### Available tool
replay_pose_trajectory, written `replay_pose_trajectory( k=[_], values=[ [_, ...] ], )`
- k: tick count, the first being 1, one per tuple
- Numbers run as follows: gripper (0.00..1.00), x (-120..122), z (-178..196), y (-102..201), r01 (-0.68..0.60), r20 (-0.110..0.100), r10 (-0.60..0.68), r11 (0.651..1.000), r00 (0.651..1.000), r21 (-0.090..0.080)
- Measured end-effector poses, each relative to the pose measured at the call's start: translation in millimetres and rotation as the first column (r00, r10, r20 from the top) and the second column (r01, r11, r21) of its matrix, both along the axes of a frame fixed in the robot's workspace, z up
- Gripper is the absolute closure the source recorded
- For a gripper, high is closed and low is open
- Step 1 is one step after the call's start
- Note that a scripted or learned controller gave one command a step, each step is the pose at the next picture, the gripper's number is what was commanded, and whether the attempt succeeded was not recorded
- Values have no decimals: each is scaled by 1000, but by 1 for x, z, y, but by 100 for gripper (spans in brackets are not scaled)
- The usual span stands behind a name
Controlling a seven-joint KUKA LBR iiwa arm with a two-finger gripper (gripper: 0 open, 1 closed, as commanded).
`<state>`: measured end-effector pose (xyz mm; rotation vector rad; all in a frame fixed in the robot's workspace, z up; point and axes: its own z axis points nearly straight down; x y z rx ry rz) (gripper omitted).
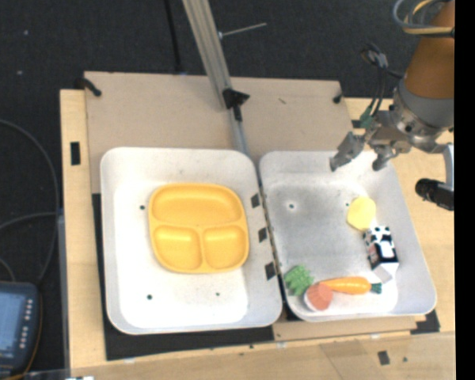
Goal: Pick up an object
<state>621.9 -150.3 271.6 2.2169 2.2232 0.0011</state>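
Jaws spread wide, holding nothing, over right bin's far edge | yellow piece just nearer | carrot nearer yet, long axis left-right

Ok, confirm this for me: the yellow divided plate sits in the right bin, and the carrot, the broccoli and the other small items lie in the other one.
Not quite. The camera view shows the yellow divided plate in the left bin, not the right one. The carrot, the broccoli and the other small items do lie in the other bin, the right one.
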Motion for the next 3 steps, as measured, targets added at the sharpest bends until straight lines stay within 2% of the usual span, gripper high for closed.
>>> replay_pose_trajectory(
  k=[1, 3],
  values=[
    [0, 0, 0, 0, 0, 0, 0, 1000, 1000, 0],
    [0, -16, -99, -2, 4, -6, -4, 1000, 1000, -1]
  ],
)
